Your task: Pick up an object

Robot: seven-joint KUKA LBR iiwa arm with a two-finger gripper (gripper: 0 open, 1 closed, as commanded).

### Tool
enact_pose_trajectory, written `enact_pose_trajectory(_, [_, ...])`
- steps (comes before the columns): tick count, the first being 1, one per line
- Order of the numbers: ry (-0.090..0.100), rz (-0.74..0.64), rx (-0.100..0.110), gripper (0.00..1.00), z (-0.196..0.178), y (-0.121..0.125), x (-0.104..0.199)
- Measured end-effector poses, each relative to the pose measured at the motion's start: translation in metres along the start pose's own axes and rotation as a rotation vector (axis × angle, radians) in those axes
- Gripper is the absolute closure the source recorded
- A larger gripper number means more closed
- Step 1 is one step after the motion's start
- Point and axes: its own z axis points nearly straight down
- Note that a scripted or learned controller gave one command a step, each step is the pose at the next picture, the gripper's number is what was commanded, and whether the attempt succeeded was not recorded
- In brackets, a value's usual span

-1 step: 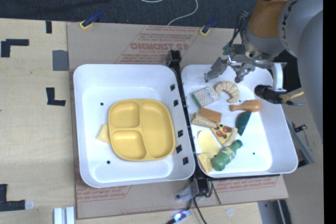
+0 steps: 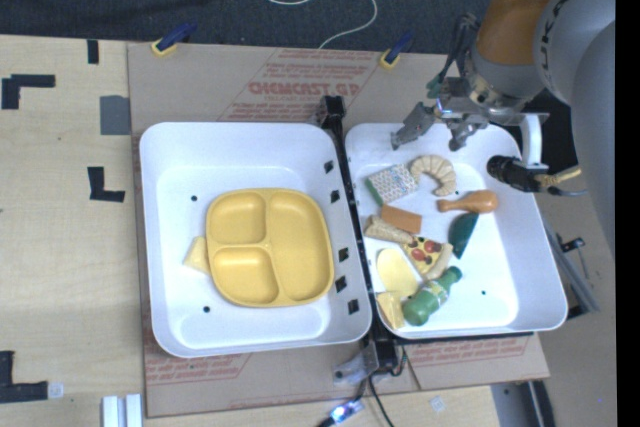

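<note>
Grey two-finger gripper (image 2: 437, 131) hangs spread apart, grasping nothing, above the right shallow white bin (image 2: 520, 300). Just below it lies a curved tan toy croissant (image 2: 435, 172) (other toy foods sit beyond). Picking up has not yet happened.

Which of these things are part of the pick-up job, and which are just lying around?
Job: claw; right bin with croissant, drumstick, green bottle, pizza slice.
Lying about: yellow divided tray in left bin, white cable, blue clamps.

Two white bins (image 2: 165, 215), one yellow tray (image 2: 270, 247), nine toy foods (image 2: 433, 173)
</note>
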Motion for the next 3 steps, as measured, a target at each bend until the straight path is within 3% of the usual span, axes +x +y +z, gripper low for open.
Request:
enact_pose_trajectory(2, [-0.002, -0.001, 0.003, 0.00, 0.092, 0.000, 0.002])
enact_pose_trajectory(3, [-0.002, -0.002, -0.001, 0.00, 0.116, 0.001, 0.004])
